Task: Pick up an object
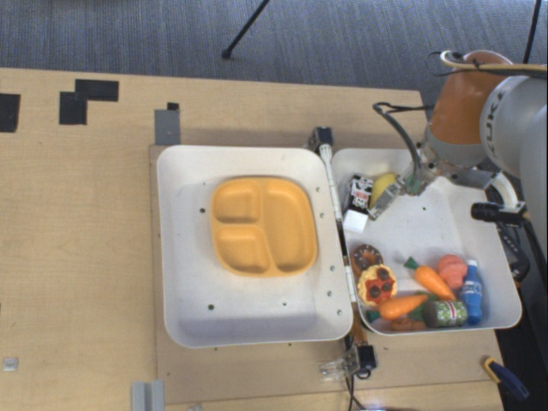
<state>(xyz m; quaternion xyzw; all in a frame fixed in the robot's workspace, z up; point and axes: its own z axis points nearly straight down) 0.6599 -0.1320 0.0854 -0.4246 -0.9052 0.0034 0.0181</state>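
Tan desk (77,255), black tape patches at far left. Left bin (184,315) holding a yellow sectioned tray (261,225), lying flat, roughly centred. Clip (324,139) at top of the seam between bins. Right bin (505,311): black-and-white item (360,192) near its upper left corner, yellow piece (384,183) just beside it, white block (354,222) below against the left wall. Hand (387,199) low over that upper left cluster, tip just beside the yellow piece; open or clenched: cannot tell, nothing visibly grasped. Lower down, a pile: round dark piece (366,256), pizza-like disc (378,282), two carrots (432,281), green can (443,313), pink piece (453,270), blue bottle (471,291), all touching or nearly so. Arm (505,131) entering from right, orange band above wrist.
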